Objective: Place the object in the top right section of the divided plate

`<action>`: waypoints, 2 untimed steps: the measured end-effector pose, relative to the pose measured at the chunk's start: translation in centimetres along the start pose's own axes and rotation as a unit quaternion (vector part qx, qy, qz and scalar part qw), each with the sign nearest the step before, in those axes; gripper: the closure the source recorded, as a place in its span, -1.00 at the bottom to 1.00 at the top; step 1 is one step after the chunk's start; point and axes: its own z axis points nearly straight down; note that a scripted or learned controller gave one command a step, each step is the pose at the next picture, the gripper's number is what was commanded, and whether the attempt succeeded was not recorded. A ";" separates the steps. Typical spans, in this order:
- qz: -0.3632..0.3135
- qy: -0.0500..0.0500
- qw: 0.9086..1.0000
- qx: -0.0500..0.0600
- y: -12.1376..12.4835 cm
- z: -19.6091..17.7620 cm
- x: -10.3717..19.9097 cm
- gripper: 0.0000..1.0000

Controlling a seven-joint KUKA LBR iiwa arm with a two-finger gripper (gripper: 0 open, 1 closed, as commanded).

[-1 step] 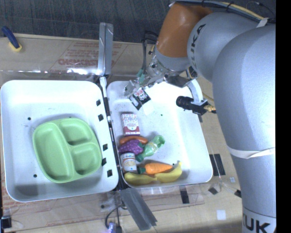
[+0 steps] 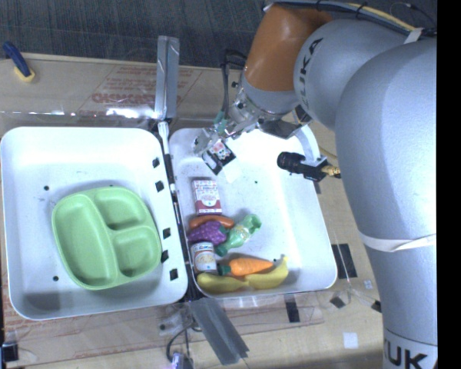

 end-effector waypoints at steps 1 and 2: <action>0.116 0.000 0.993 0.001 -4.4 0.1 6.7 1.00; 0.127 -0.001 0.992 0.001 -6.1 0.2 14.4 1.00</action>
